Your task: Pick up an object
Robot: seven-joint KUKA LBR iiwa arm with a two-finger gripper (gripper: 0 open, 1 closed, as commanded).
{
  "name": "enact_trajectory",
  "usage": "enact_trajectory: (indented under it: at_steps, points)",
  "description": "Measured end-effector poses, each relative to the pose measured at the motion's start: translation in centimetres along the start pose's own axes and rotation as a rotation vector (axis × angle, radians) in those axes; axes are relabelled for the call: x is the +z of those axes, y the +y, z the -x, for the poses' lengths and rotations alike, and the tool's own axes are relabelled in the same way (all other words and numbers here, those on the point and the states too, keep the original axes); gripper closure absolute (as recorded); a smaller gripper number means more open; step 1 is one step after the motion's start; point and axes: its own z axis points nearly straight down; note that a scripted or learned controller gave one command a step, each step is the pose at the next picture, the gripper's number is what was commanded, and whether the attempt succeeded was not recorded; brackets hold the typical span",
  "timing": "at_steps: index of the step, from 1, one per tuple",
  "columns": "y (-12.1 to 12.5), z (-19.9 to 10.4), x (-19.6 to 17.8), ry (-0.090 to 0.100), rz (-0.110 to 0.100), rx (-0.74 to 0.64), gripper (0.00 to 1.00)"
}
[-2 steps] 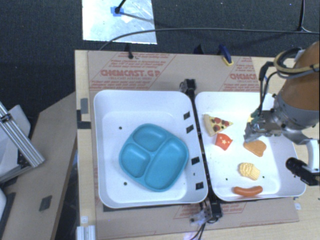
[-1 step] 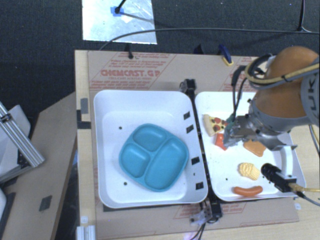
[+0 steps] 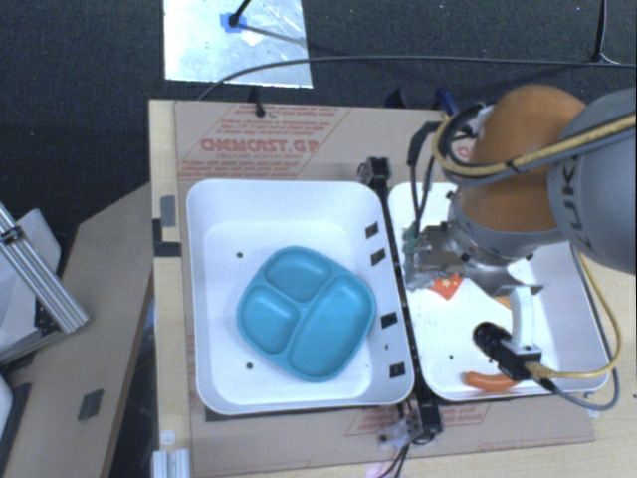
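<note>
While hanging low over the right bin (image 3: 443,342), hides much of that bin's floor under the grey arm (image 3: 597,167). Cannot tell whether the gripper (image 3: 430,255) is apart, together or clamped on something, so cannot confirm any hold.

Puts the likeliest target, a small red-orange piece (image 3: 448,287), just beside the gripper on the bin floor, near the wall shared with the left bin (image 3: 229,252). Leaves a longer orange piece (image 3: 488,379) farther off, against the near wall of the same right bin. Leaves a blue divided plate (image 3: 304,312) alone in the left bin.

Could go wrong in several ways:

- Might nudge the red-orange piece aside instead of straddling it, since it looks small and low.
- Might strike the wall between the bins on the way down, given how close the gripper sits to it.
- Might pinch only an edge and drop the piece on the lift.
- If sent for the longer orange piece, risks jamming against the near wall.
- If sent for the plate, risks sliding off, as it looks too broad and flat for anything but a rim grasp.
</note>
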Motion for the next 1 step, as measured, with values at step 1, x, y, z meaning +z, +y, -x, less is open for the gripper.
enact_trajectory:
  at_steps: [1]
  points:
    - [-0.44, -4.94, 1.72, -0.001, -0.003, 0.001, 1.0]
